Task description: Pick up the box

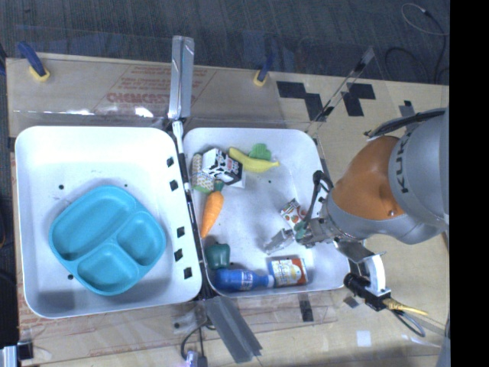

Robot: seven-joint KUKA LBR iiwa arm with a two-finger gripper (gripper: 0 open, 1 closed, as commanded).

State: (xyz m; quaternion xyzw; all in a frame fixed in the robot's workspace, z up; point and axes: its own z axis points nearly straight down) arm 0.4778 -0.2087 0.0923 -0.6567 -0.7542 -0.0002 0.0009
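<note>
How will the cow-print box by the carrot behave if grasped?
The cow-print box looks like a small carton: probably light with flat, grippable faces, unlikely to roll. It lies crowded between the banana and carrot, so a push would likely shove those along too.

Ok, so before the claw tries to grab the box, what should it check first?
1. Box in view: ok, it lies at the far left of the right bin.
2. Claw over the box: not ok, it sits mid-bin, well right of it.
3. Room around the box: not ok, a banana and a carrot crowd it.
4. Claw open: cannot tell.
5. Claw holding nothing: cannot tell.
6. Way to the box: cannot tell; the carrot lies near it.
</note>
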